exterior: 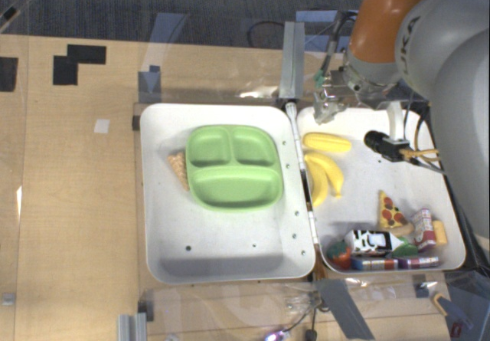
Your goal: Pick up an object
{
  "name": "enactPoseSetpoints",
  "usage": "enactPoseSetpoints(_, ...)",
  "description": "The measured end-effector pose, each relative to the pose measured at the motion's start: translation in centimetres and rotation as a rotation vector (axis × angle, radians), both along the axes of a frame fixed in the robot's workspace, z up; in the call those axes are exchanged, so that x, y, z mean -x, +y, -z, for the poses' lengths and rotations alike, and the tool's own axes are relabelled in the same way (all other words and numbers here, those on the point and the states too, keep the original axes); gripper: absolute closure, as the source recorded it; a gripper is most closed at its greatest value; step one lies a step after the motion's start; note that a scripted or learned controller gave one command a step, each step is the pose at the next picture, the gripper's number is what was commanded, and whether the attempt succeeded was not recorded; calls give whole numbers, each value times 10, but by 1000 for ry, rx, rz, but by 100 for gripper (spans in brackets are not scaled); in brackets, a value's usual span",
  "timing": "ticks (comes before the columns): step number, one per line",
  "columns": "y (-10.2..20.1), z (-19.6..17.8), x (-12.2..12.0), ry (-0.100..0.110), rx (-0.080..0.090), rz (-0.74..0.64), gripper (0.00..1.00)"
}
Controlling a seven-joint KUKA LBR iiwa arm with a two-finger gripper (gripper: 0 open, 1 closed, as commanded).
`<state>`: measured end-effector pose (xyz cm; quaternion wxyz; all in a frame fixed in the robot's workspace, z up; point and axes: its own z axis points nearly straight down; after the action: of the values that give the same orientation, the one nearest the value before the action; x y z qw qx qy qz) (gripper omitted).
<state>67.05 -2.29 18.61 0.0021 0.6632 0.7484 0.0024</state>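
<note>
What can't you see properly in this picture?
- Gripper, camera view: too small and blurred to tell how it is set.
- Tan object, left bin: mostly hidden under the green divided plate.
- Pile in the right bin's near corner: small overlapping packages, too small to name.
- Right bin's far side: covered by the grey arm.

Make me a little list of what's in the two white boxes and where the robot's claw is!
left bin: green divided plate, with a tan item tucked under its left edge
right bin: bananas, pizza slice toy, pile of small packages along the near edge
gripper: above the right bin's far left corner, just beyond the bananas
holding: nothing seen between its fingers
</note>
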Motion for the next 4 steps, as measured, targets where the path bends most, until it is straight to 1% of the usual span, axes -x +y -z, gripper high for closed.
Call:
enactPoseSetpoints(1,0,0,0,0,1,-1,0)
enactPoseSetpoints(2,-13,1,23,2,2,-159,0)
enactPoseSetpoints(3,-69,83,41,3,4,-223,0)
enactPoseSetpoints(4,-71,96,45,-7,1,-36,0)
